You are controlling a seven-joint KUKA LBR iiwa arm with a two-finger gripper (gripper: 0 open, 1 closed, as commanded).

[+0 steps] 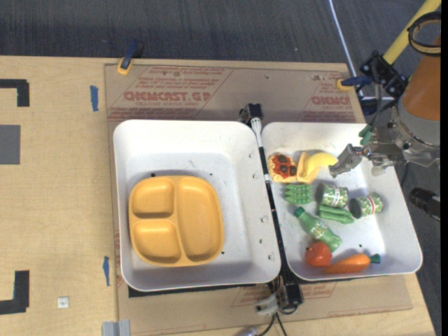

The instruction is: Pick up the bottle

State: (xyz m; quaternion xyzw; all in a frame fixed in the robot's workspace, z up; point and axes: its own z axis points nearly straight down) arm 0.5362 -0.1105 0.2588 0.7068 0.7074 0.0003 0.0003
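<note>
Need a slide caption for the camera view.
Gripper hovers over the right bin, above the green bottle; yellow tray in left bin.

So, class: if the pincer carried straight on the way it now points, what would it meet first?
The pincer points left and down, so probably the yellow banana, though depth is unclear.

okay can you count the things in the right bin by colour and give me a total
Green: 5 — bottle, can, dark-capped item, leafy piece, pod
Yellow: 1 — banana
Red: 2 — tomato, strawberry piece
Orange: 1 — carrot
Total: 9
</note>
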